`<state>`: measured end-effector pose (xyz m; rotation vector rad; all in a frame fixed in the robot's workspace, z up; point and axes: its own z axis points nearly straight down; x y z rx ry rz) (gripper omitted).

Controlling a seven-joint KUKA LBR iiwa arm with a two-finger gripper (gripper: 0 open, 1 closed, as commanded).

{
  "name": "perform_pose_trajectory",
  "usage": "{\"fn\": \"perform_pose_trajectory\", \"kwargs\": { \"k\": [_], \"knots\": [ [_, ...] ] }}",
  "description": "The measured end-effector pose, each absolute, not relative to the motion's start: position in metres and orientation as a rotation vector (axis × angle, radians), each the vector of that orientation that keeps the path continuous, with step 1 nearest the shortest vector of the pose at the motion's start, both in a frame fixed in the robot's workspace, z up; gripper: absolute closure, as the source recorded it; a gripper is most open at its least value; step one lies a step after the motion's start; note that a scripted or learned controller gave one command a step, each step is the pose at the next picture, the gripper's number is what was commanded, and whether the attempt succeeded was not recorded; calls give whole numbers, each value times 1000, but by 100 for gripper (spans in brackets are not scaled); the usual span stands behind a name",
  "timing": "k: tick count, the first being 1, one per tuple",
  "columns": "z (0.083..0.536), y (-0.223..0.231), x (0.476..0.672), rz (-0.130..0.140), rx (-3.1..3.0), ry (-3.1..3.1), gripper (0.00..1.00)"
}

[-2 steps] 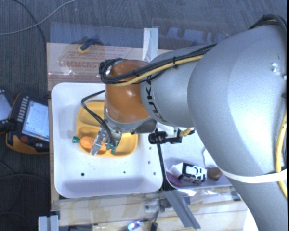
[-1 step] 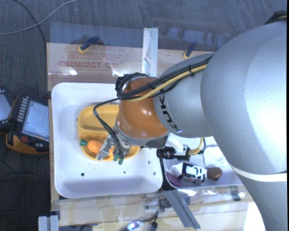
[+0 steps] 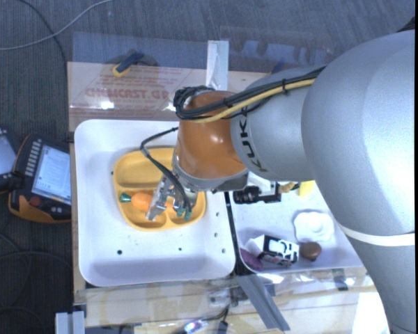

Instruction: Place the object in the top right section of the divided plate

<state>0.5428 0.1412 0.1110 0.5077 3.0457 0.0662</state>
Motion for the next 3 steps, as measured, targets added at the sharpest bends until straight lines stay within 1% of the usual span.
{"fn": "perform_pose_trajectory", "kwargs": {
  "k": [1,2,3],
  "knots": [
    [110,132,567,54,183,3099,100],
    [118,133,567,57,182,3100,100],
    [182,101,539,-2,427,3114,100]
  ]
}}
